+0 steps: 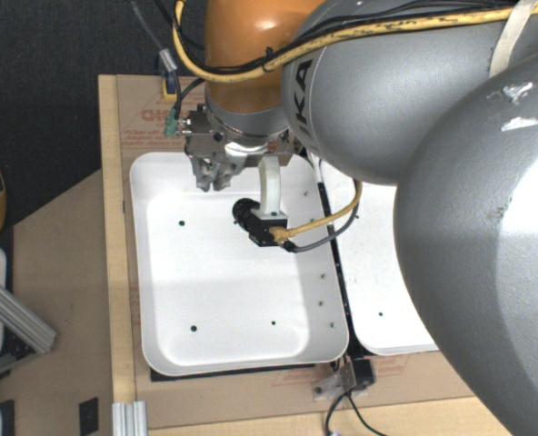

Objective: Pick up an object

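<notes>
My gripper (pixel 238 196) hangs low over the far half of the left white bin (pixel 169 334), under the orange band of the arm. A grey metal part of it points down at the bin's floor on the left. On the right a white part ends in a black piece with a yellow cable plugged into it. The wrist hides the bin floor right beneath it. I cannot make out any loose object between the gripper's parts or on the visible floor of the bin, which bears just a few small dark dots.
The right white bin (pixel 387 316) lies beside the left one, mostly covered by the big grey arm. Both bins rest on a brown board (pixel 114 243). An aluminium rail (pixel 14 316) lies off the board at the left.
</notes>
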You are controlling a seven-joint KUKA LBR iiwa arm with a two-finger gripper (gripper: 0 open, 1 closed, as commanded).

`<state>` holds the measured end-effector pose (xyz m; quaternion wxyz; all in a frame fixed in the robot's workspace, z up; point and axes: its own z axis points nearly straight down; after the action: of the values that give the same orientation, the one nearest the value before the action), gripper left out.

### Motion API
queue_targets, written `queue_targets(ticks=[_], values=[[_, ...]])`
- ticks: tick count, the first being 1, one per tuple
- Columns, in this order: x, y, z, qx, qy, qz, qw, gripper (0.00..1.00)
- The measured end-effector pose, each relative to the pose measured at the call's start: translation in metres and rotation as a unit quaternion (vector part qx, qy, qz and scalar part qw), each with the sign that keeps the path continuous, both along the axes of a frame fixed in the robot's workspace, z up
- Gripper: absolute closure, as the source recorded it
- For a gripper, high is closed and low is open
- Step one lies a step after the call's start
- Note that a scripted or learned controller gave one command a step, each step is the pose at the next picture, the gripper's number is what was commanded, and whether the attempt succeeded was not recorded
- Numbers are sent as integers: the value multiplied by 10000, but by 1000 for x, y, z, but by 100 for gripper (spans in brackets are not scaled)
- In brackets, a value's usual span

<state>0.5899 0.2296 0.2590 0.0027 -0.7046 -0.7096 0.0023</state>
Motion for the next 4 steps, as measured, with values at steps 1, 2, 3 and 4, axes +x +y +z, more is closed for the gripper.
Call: queue_targets(ticks=[1, 2, 3, 4], values=[[15, -31, 68, 6, -80, -49, 10000, 100], [-45, -3, 8, -9, 19, -15, 10000, 100], [-81, -29, 58, 4, -40, -45, 10000, 100], [-58, -4, -8, -14, 2, -26, 10000, 100]])
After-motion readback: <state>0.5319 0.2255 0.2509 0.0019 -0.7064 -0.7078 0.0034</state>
